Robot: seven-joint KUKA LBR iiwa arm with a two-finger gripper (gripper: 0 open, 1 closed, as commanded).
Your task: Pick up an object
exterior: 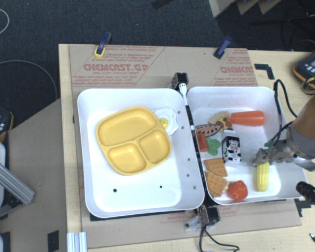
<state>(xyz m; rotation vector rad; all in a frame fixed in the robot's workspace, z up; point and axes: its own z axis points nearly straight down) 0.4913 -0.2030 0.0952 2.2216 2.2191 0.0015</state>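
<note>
Pick not done. Nothing is lifted; every item lies on a bin floor.

Right bin (pixel 233 92): corn cob (pixel 262 176) at about 4 o'clock, upright along the bin's long axis. Tomato (pixel 238 190) at 6, waffle pieces (pixel 216 175) at 7, cow figure (pixel 231 149) near centre, green piece (pixel 214 146) just beside it, carrot (pixel 245 118) at 12.

Left bin (pixel 94 101): yellow divided plate (pixel 133 139) near centre, fried egg (pixel 166 121) touching its edge at 2 o'clock.

Gripper (pixel 264 157) sits low over the right bin at 3–4 o'clock, right above the corn cob's top end, maybe touching it. Corn looks like the likely target. Fingers are dark and small in this view; cannot tell if they're spread or pinched, and no object is visibly between them.

Arm (pixel 308 133) comes in from 3 o'clock, wrist angled down and toward 9.

Left to do: close on the item, lift clear.
</note>
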